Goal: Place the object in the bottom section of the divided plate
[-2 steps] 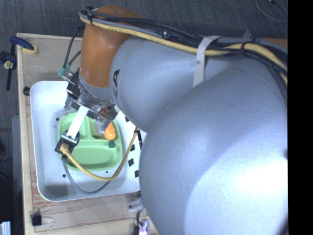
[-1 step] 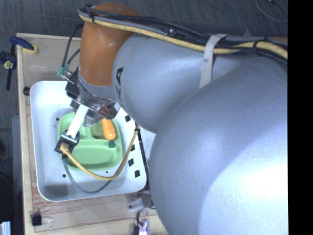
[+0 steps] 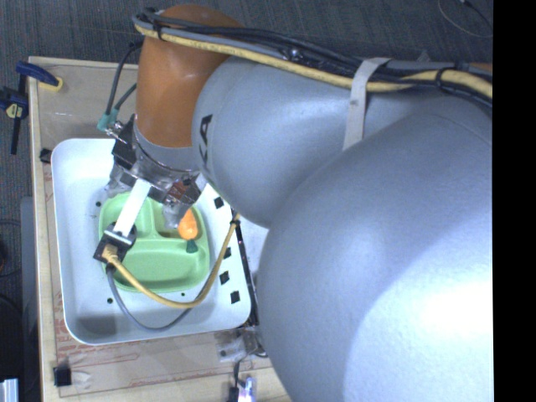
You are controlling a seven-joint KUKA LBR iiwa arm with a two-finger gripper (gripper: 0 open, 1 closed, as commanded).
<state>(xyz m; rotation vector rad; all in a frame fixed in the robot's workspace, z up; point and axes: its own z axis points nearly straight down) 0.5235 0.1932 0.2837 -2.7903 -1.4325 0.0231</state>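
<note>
A light green divided plate (image 3: 163, 262) lies in the left white bin (image 3: 79, 308). A small orange carrot-like object (image 3: 188, 222) with a green tip sits at the plate's upper right part, right below my gripper (image 3: 176, 203). The gripper hangs over the plate's upper edge, and its body hides the plate's top sections. I cannot make out whether the orange object is held or resting on the plate. The arm's orange band (image 3: 172, 82) rises above the gripper.
A yellow cable (image 3: 172, 301) and a grey one loop from the wrist over the plate's lower rim and the bin floor. A white strip with a black end (image 3: 117, 241) slants across the plate's left side. The grey arm (image 3: 368, 224) covers the right half of the view.
</note>
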